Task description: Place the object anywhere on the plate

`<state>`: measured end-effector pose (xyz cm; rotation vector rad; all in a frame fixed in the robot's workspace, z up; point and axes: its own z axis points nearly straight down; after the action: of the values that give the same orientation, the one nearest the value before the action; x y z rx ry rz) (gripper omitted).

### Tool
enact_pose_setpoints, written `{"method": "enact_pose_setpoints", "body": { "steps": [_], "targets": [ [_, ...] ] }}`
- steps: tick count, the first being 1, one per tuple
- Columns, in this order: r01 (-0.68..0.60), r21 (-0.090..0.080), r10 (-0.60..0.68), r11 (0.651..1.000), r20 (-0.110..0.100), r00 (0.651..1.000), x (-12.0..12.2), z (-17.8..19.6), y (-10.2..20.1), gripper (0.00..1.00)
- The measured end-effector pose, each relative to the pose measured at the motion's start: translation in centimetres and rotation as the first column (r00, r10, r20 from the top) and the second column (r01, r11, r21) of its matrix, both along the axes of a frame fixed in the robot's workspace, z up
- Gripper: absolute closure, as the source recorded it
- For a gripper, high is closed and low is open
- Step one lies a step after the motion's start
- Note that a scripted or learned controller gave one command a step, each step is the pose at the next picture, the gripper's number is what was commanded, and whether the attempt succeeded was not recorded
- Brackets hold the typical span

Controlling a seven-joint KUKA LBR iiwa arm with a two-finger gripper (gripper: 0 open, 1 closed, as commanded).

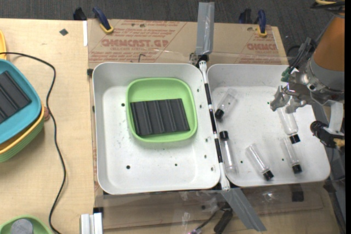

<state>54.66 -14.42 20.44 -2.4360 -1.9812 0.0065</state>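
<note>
A square green plate [162, 111] sits in the left white bin [109, 167], with a dark ribbed pad [160, 117] lying on it. Several clear tubes with black caps lie in the right bin [247, 85]: one near its left wall [225, 103], one along the divider [226, 152], one at the front [256, 159] and one at the front right [293, 157]. My gripper [285, 100] hangs over the right bin's right side, just above another tube [289, 124] that points toward the front. That tube's upper end is hidden under the gripper.
A teal and yellow stack of dishes [16, 112] stands on the wooden bench at far left, with a black cable [55, 134] running past it. Cardboard [137, 38] held by clamps lies behind the bins.
</note>
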Motion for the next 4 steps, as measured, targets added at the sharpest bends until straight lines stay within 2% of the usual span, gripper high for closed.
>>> {"method": "enact_pose_setpoints", "body": {
  "steps": [1,2,3,4],
  "targets": [
    [0.0,0.0,0.0,1.0,0.0,1.0,0.0,0.0,0.0,0.0],
    [0.299,-0.001,-0.299,0.954,0.001,0.954,-1.7,3.2,2.1,0.0],
    [0.586,-0.003,-0.586,0.81,0.0,0.81,-2.5,2.5,-2.6,0.0],
    [0.842,-0.005,-0.842,0.539,0.001,0.539,-2.8,4.2,-4.9,0.0]
  ]
}}
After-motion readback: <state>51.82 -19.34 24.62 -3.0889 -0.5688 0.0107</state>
